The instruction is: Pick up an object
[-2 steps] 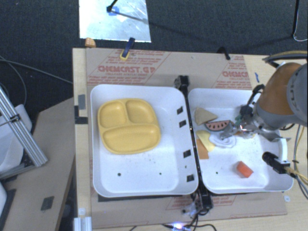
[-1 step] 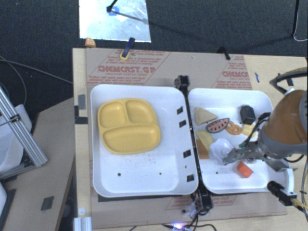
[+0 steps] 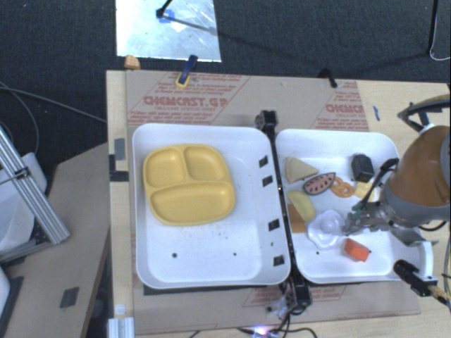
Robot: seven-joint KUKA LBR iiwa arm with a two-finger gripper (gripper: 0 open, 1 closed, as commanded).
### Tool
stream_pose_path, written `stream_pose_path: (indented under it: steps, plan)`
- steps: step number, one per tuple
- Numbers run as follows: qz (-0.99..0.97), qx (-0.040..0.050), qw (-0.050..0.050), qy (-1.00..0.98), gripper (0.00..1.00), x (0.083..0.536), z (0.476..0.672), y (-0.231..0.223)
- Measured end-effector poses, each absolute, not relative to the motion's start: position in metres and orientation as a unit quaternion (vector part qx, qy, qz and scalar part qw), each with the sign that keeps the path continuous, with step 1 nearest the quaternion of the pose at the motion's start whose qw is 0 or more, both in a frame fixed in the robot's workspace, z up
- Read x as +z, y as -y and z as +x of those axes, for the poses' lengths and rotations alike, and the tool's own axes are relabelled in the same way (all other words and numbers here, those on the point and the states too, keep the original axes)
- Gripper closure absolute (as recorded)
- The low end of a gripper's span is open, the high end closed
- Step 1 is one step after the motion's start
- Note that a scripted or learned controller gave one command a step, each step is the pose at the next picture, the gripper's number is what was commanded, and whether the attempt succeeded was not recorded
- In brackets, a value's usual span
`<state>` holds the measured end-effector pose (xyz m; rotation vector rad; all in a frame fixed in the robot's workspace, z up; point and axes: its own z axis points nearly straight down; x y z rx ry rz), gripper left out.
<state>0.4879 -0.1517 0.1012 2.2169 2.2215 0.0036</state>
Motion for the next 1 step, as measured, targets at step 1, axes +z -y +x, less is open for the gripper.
stream_pose_path:
  steps: [1]
  plan:
    - [0.703, 0.0029, 0.002, -0.711, 1.00, 0.1600, 0.4884, 0.0849]
